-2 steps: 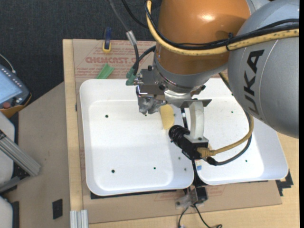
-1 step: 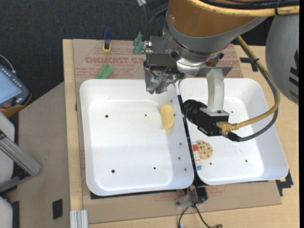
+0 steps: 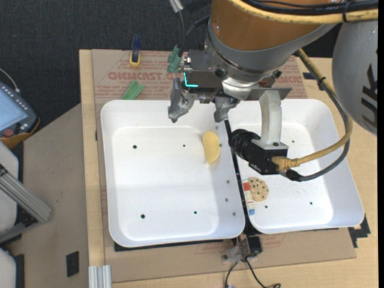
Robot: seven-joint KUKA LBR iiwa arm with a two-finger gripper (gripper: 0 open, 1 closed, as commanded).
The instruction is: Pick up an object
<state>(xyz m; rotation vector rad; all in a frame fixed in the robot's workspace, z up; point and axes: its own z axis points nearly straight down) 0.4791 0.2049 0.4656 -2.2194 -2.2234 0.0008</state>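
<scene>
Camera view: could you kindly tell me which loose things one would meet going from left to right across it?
Green piece → pale yellow piece → spotted card

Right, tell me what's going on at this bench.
The arm's tool hangs over the back of the left bin, open, with nothing between its fingers. A yellow lump lies in that bin close by, near its right wall. A small spotted card lies in the right bin. Nothing is picked up yet.
</scene>
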